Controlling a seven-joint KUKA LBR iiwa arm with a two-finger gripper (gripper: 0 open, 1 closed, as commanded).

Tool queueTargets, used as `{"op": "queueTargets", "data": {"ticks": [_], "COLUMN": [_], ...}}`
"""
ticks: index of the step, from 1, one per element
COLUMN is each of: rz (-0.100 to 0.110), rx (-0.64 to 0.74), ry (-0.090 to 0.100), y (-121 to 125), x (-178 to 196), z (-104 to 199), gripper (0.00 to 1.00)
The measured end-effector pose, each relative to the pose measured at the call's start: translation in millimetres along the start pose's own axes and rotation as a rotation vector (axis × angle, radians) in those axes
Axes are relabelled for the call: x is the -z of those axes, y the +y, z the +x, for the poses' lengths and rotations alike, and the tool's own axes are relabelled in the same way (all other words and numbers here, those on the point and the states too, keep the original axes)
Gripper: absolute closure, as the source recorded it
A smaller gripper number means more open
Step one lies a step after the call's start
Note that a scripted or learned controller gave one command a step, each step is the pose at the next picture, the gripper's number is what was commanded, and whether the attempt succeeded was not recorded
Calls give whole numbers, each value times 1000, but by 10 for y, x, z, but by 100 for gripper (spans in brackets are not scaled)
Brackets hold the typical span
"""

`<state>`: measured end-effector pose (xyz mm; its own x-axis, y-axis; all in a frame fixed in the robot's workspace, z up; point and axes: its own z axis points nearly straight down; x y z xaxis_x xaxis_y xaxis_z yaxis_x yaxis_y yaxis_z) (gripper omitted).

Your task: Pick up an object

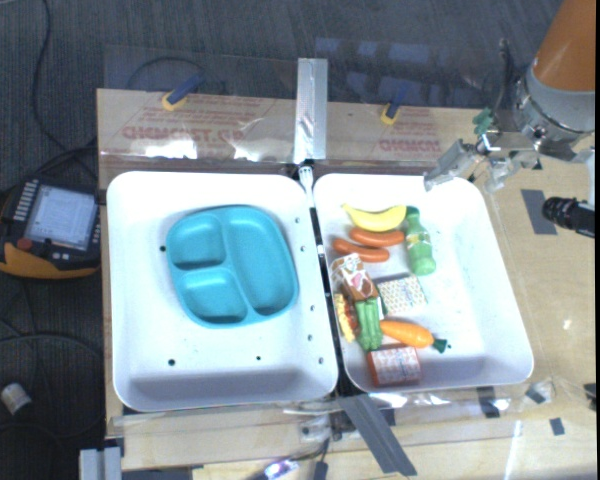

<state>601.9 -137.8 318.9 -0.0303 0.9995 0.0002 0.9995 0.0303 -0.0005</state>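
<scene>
Gripper (pixel 458 171) sits over the top rim of the right bin (pixel 490 268), at approx 2 o'clock of that bin; fingers look spread apart, nothing between them. Arm comes in from the upper right w/ orange band at the corner. Objs are clustered in the left half of the right bin: banana (pixel 373 214) at 12 of the pile, hot dog (pixel 377 237) just below it, green bottle (pixel 418 247) to its 3, carrot (pixel 412 334) lower down, red can (pixel 393 366) at 6. Small patterned box (pixel 401 294) mid-pile. Left bin (pixel 140 368) holds a blue divided plate (pixel 232 264), approx centred.
</scene>
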Motion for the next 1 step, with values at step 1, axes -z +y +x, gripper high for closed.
{"op": "queueTargets", "data": {"ticks": [1], "rz": [4], "rx": [-36], "ry": [-3], "y": [353], "x": [-1206], "z": [-206], "gripper": [0]}}
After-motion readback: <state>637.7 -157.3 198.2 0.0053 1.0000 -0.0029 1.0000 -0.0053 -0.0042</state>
